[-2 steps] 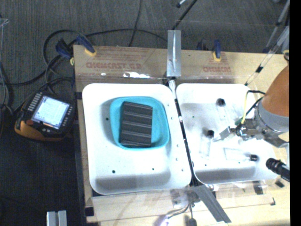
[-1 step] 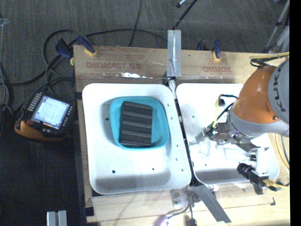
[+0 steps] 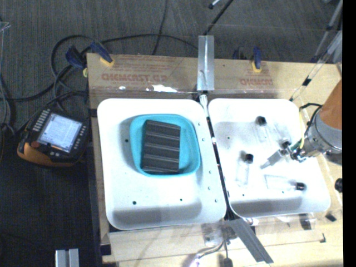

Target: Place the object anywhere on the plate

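A blue plate [image 3: 191, 149] sits in the left bin [image 3: 117, 204], and a dark ridged block [image 3: 161, 146] lies flat on it (right in the middle of the plate). In the right bin [image 3: 245, 202], three small clear bottles with black caps [image 3: 245, 164] lie well apart from the plate. The end effector [image 3: 275, 158] hangs over the right bin among them; I cannot tell if it is apart or together.

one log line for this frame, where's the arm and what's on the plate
gripper: over right bin, near clear bottles | blue plate: left bin, dark ridged block on it | grasp: cannot tell
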Tool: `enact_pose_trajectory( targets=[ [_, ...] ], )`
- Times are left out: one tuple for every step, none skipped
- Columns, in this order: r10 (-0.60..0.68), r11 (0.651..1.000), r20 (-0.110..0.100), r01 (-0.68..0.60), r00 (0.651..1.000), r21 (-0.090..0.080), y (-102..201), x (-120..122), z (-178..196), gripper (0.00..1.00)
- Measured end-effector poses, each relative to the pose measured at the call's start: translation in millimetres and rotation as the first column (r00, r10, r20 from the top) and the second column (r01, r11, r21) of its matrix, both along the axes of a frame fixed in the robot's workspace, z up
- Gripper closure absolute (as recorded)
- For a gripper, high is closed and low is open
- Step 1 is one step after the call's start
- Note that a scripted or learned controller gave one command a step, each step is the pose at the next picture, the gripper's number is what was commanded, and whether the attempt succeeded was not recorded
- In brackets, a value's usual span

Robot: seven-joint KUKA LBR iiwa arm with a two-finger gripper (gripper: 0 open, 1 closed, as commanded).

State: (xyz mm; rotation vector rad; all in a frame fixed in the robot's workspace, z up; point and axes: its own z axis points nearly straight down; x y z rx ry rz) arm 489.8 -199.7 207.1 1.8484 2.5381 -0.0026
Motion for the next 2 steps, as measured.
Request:
enact_pose_trajectory(
  targets=[
    [-0.065, 0.998, 0.003, 0.065, 0.998, -0.002, -24.3, -4.7, 138.0, 0.0],
    [-0.234, 0.972, -0.003, 0.234, 0.972, 0.002, -4.8, -4.9, -12.1, 0.0]
  ],
)
